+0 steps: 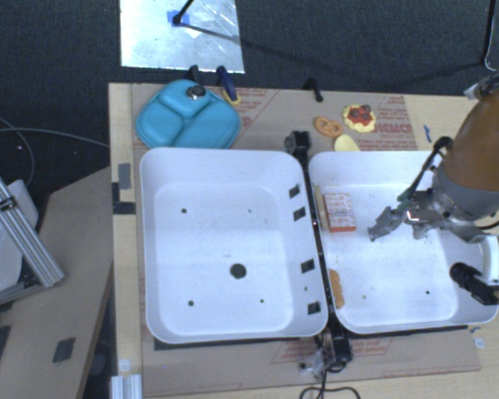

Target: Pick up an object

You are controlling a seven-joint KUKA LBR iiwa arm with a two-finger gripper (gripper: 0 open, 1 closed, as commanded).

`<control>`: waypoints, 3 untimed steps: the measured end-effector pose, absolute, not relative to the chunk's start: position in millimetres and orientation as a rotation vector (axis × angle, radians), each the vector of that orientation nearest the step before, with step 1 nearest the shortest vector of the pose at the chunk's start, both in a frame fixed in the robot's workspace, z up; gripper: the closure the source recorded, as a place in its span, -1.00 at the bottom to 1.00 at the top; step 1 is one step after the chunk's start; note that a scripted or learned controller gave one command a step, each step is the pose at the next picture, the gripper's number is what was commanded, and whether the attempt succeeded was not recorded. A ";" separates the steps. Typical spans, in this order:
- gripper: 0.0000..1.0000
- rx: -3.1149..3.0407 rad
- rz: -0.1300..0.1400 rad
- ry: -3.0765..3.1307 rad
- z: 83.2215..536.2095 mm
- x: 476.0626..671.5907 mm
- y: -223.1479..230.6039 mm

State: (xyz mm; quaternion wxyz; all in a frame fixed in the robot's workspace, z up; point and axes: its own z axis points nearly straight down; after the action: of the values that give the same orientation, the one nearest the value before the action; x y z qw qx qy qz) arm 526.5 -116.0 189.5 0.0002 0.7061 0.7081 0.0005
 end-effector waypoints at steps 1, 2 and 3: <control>-1.00 2.207 0.008 2.238 184.1 552.8 -18.6; -1.00 2.206 0.009 2.235 184.8 587.7 66.2; -1.00 2.224 -0.005 2.225 183.9 510.7 64.7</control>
State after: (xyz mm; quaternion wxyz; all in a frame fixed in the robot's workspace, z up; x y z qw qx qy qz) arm 510.7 64.7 183.9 -0.0021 0.7070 0.7072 -0.0014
